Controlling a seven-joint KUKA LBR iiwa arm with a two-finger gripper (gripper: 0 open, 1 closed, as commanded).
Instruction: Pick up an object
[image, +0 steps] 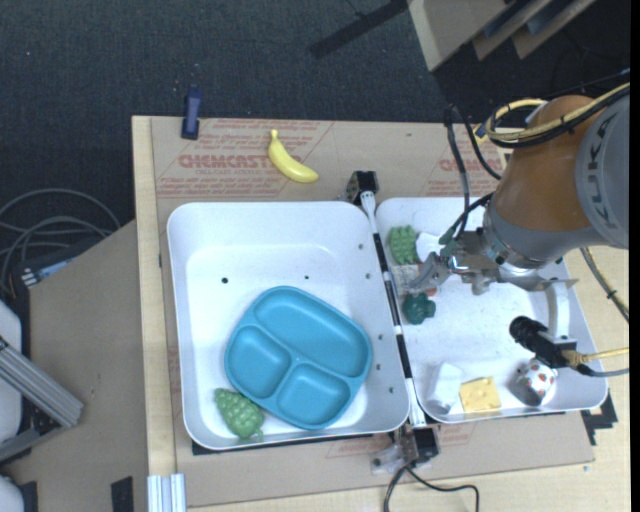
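Nearest, along the right bin's (590, 400) front edge, lie a yellow sponge (479, 395) and a small white ball (537, 380). My end effector (432, 275) hangs low over that bin's left side, arm reaching in from the right, wrist bent down; I cannot tell its state. A dark green toy (416, 308) sits just beneath it. Farther, a banana (290, 160) rests on the desk's (160, 300) back edge.
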